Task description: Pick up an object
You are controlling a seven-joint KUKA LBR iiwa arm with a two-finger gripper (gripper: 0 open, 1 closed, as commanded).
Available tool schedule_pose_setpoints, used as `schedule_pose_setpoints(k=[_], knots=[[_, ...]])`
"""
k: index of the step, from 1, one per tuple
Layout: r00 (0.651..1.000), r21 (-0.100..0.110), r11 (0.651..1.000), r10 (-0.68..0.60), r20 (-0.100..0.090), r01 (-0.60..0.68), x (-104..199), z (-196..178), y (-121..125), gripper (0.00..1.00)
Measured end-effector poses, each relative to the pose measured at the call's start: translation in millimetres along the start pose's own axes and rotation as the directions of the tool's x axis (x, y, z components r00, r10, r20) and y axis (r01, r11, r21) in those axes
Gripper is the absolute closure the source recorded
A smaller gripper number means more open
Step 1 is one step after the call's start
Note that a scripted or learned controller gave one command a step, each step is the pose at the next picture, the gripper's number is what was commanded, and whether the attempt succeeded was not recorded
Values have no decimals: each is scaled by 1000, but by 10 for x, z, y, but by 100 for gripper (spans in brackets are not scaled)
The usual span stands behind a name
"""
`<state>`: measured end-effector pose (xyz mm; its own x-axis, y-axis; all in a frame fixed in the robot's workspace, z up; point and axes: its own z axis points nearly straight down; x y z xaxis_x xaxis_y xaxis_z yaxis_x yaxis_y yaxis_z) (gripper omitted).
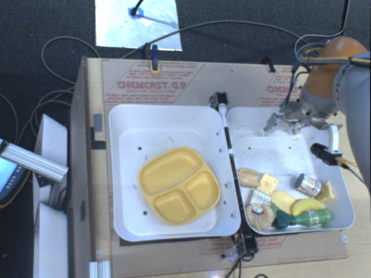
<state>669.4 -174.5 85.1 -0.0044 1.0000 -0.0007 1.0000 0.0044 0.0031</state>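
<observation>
The pincer (282,122) hangs over the far end of the right bin (348,213). Straight below and toward the near side the white floor lies bare. Farther toward the near edge a crowd of small things blocks the way: a yellow wedge (267,183), a banana (306,205), a green bottle (312,217), a small can (308,185). Left of the pincer, past the divider, a yellow tray (178,184) fills the left bin's (124,149) middle.

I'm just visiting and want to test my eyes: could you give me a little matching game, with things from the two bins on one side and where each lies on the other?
Things:
1. yellow divided plate
2. green bottle
3. small metal can
4. gripper

Places:
A. front edge of the right bin
B. left bin
C. above the right bin's back part
D. right bin, behind the banana

Pairs: 1-B, 2-A, 3-D, 4-C
</observation>
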Motion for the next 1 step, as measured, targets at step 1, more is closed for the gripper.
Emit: schedule_pose_setpoints(k=[1], knots=[[1000,1,1000,2,1,-2,-326,-2,-133,0]])
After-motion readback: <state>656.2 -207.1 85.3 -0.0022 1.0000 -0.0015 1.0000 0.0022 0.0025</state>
